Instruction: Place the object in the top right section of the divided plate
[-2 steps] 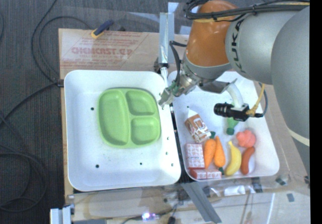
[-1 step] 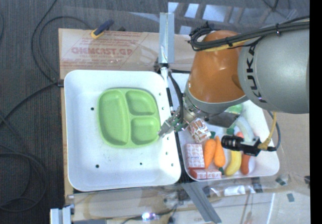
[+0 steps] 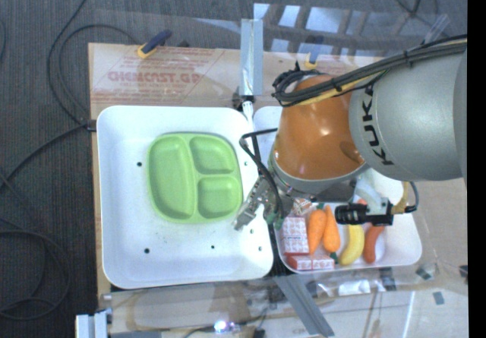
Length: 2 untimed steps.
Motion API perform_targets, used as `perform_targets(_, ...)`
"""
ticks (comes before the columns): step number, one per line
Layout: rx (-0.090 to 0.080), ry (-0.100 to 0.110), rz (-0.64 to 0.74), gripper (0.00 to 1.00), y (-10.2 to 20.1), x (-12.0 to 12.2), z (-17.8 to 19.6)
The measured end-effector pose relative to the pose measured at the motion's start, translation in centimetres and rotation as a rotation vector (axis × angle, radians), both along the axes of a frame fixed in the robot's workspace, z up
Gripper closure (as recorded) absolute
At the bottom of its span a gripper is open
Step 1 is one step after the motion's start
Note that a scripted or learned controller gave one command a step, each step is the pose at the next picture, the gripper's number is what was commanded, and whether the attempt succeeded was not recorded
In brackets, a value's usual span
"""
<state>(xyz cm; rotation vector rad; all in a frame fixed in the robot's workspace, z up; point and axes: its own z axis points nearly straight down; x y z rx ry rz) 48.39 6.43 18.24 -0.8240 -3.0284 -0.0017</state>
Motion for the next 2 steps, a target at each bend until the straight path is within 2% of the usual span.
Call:
perform_targets(1,0.001,0.001,-0.015,1.0,0.6,-0.1,0.0)
perform_targets(2,-0.001,-0.003,-0.049,1.0,0.8,0.1,8.9)
